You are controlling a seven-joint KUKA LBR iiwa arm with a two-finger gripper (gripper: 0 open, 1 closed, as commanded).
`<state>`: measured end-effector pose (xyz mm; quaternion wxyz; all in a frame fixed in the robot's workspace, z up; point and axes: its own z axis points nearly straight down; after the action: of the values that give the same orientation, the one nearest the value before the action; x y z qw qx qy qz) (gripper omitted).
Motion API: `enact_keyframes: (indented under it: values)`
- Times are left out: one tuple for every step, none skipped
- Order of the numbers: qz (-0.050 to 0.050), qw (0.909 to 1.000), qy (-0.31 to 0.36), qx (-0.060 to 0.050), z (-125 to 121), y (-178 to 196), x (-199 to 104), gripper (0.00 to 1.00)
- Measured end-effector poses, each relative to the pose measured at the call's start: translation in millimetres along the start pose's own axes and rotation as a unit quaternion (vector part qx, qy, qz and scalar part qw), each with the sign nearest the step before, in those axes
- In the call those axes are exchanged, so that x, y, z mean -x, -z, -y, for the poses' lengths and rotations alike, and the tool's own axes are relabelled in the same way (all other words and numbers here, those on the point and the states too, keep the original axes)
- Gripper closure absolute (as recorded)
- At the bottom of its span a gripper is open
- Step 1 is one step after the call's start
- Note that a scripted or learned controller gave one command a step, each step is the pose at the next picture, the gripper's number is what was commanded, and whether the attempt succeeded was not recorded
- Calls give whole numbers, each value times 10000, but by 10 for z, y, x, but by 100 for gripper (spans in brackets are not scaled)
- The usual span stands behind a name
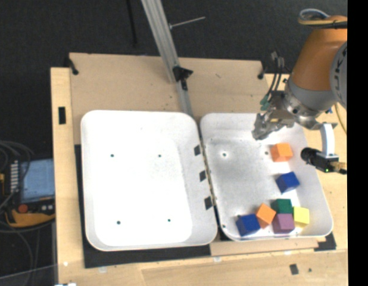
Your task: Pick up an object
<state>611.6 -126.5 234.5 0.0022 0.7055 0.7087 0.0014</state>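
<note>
Orange cube [281,152] looks to us the likeliest thing to be picked, as it lies nearest the gripper [261,131], alone on the floor of the right bin [231,177] toward its far right side. The gripper hangs over the far part of that bin, just up and to the left of this cube and apart from it. We see nothing between its fingers, so we judge it has hold of nothing; how wide the fingers stand we cannot tell at this size.

The other candidates all rest in the same bin. A blue cube [287,182] sits by itself nearer the front, and a cluster lies at the front edge: a second blue cube [248,224], a second orange cube [266,214], a green cube [284,205], a purple cube [283,222] and a yellow cube [301,215], packed close together. The left bin [142,177] plays no part so far.

By our reading the pick is not yet done: every cube lies on the bin floor and none is lifted. What is left is the whole of it, namely to bring the gripper over a cube, lower, close and raise
</note>
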Motion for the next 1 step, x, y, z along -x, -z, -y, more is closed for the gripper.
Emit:
enact_keyframes:
  values:
    - [-11, 10000, 17, -9, -51, 61, -623, 100]
